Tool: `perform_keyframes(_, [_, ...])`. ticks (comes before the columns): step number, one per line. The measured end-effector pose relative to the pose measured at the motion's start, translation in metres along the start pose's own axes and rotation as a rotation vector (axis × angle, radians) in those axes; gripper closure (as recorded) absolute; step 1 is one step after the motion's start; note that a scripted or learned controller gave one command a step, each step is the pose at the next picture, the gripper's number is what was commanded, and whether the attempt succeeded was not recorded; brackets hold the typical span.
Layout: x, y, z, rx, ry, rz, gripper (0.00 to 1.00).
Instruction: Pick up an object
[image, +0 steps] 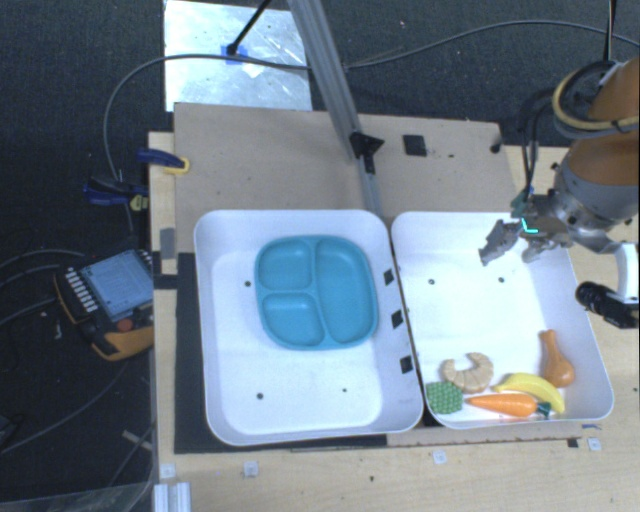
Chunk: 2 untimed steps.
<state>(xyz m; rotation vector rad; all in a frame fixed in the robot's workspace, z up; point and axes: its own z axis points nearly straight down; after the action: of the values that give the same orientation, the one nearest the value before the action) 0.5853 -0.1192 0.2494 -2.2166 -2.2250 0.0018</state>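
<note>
The left bin (230, 400) holds a blue plate (317, 291). The right bin (450, 320) has its toys, banana (530, 387) and carrot (503, 404) among them, crowded in the near corner. The jaws hang well apart from these, spread and seemingly empty. Packed so, a grab could snag 2 or hit the wall.

The arm (600, 170) runs out past the right edge, so just its wrist end shows; the grey pole (330, 80) is cut off by the top edge; in the right bin (480, 300) the orange carrot (503, 404) lies across the yellow banana (535, 388) and hides its lower side; a dark bit where their right ends meet is too small to name; the pale curled thing (470, 371) and the green lump (445, 398) touching it are too blurred to identify.
</note>
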Motion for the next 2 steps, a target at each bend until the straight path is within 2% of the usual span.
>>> perform_keyframes(1, [0.0, 0.001, -0.001, -0.003, 0.0, 0.0, 0.0])
perform_keyframes(2, [0.01, -0.002, 0.052, 0.0, 0.001, 0.001, 0.0])
